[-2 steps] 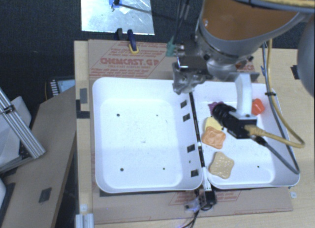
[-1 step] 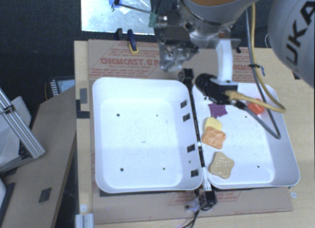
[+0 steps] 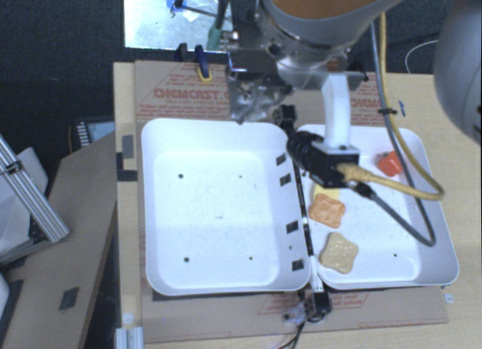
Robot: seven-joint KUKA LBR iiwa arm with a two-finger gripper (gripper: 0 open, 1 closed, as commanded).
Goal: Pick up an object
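A: Where is something to pick?
B: In the right bin (image 3: 425, 261): an orange piece (image 3: 327, 209), a pale piece (image 3: 339, 252) near it, and a red piece (image 3: 388, 163) farther back. They lie flat and separate (good for taking one alone, I think).
A: And the gripper (image 3: 254, 105)?
B: It is over the far rim of the left bin (image 3: 218, 212), well apart from them. I cannot tell if it is open or closed.

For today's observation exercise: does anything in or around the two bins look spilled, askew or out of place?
Nothing stands out. The orange piece, the beige piece and the red piece all lie inside the right bin, none over its rim.
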